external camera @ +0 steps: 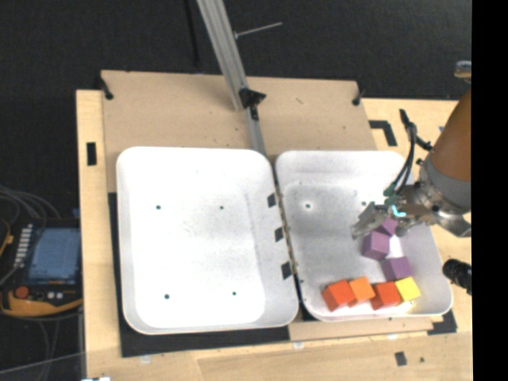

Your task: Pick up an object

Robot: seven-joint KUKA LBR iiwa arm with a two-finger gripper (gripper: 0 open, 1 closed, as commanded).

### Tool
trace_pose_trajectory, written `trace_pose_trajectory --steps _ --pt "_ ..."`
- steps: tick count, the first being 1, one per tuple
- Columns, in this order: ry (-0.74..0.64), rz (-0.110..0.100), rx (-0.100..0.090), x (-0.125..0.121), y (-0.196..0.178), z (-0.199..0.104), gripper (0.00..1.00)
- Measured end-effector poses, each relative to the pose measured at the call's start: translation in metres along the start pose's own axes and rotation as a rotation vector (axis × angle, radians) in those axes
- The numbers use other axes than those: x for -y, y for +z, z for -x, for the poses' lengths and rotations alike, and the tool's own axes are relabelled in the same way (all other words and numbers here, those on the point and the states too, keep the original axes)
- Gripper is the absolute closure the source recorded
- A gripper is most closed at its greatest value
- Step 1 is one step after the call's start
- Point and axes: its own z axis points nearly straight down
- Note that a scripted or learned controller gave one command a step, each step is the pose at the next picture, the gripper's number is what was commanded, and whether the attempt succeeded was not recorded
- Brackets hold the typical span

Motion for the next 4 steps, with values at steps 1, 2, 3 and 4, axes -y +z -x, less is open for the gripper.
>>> trace_pose_trajectory --steps 1,2,3,4 --pt "0.004 0.005 0.001 -0.001 -0.002 0.000 0.00" --pt "0.005 -0.003 0.002 0.002 0.061 0.003 0.00" --pt "0.005 -0.003 0.002 0.008 0.119 0.012 0.00" --pt "0.005 0.005 0.004 0.007 0.168 0.014 0.00"
